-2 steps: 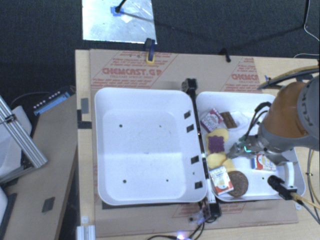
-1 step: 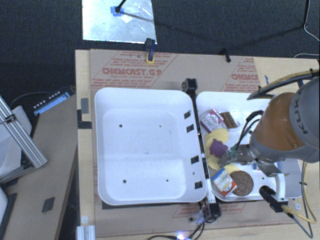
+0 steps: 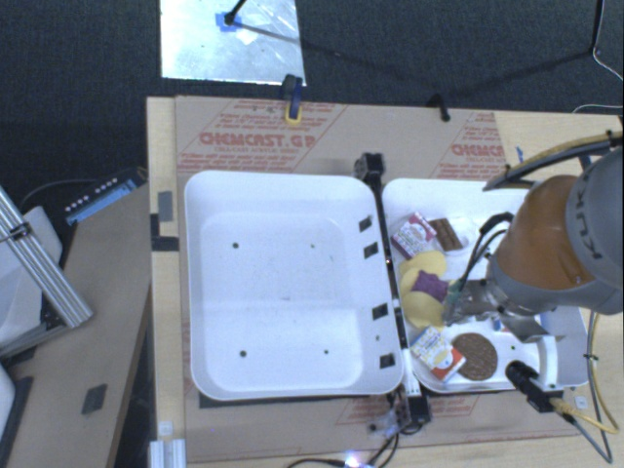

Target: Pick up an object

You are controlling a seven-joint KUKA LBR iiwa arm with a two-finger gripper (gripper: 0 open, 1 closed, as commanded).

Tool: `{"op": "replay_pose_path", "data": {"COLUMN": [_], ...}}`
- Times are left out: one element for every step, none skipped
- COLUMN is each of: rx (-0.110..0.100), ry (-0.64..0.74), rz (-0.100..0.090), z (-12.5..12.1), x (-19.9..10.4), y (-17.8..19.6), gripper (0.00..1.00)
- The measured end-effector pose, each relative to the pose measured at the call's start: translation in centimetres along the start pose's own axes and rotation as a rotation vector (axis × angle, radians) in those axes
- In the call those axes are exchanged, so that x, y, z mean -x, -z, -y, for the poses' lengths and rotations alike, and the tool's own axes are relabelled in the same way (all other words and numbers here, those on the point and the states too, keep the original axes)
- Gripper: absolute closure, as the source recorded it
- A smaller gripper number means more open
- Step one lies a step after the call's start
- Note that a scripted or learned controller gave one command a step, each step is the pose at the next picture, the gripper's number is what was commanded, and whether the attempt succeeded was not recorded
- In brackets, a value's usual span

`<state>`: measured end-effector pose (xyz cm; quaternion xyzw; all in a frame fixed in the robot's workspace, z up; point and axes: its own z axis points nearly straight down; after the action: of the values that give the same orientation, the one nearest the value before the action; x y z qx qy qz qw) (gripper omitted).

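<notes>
Left bin, well away from my claw: smooth white plastic, soft sheen. Right bin, under the claw: same plastic. Table top: matt brown board with red print. Beside the claw, yellow object: smooth, matt. Just below it, brown disc: rough, dull. Snack packets beyond the claw: glossy wrapper. My arm's orange band: satin finish. Far panel: shiny, metallic-looking.

White bins; yellow toy with a purple piece; brown disc; orange-banded grey arm.
</notes>
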<state>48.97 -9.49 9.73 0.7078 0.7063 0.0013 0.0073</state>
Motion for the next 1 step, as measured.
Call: {"op": "replay_pose_path", "data": {"rx": [0.000], "ry": [0.013], "rz": [-0.008], "z": [-7.85], "x": [-6.29], "y": [9.18], "gripper": [1.00]}}
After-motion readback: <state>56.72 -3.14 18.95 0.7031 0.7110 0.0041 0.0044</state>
